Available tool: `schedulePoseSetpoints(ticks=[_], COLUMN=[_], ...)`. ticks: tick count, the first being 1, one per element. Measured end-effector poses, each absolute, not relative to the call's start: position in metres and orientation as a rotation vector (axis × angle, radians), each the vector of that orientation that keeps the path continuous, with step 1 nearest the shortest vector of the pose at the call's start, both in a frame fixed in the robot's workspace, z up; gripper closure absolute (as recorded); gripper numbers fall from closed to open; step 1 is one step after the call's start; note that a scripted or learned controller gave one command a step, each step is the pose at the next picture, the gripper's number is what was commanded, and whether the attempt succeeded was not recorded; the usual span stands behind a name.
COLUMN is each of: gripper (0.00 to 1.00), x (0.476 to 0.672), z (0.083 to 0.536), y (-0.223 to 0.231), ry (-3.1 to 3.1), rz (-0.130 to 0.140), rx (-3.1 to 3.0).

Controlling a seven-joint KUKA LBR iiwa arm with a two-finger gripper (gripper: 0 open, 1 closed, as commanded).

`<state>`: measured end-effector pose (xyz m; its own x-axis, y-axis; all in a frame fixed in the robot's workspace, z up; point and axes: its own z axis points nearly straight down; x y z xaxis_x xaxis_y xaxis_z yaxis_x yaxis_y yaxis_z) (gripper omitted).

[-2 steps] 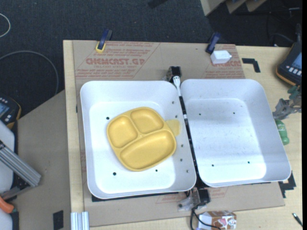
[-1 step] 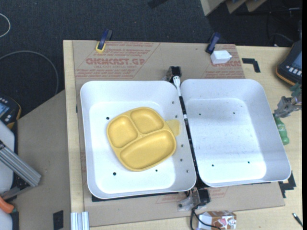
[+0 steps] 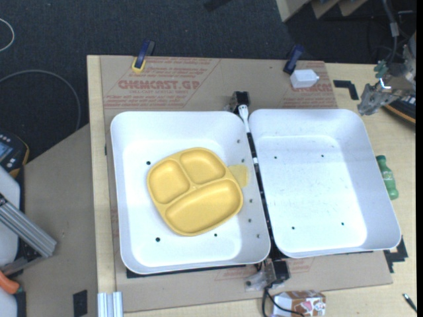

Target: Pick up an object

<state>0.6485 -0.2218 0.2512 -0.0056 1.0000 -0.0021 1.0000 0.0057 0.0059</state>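
Note:
A yellow divided plate (image 3: 193,191) with three compartments lies in the left white bin (image 3: 132,150), near its middle. A small pale yellow piece (image 3: 239,174) pokes out from under the plate's right edge. The right white bin (image 3: 317,177) stands beside it. My gripper (image 3: 372,100) hangs at the upper right, outside the right bin's far corner and well away from the plate. It looks small and dim there, and nothing shows in it.
A green object (image 3: 387,176) lies just outside the right bin's right rim. A small white block (image 3: 304,78) and two clamps (image 3: 141,57) sit on the cardboard behind the bins. Cables and a black bracket (image 3: 240,102) stand between the bins at the back.

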Motion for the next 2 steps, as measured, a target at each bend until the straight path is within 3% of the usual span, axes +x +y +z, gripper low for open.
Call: schedulePoseSetpoints(ticks=[2], gripper=[1.00], x=[0.658], z=[0.326], y=[-0.013], ry=[2.234], rz=[0.012], rx=[2.205])
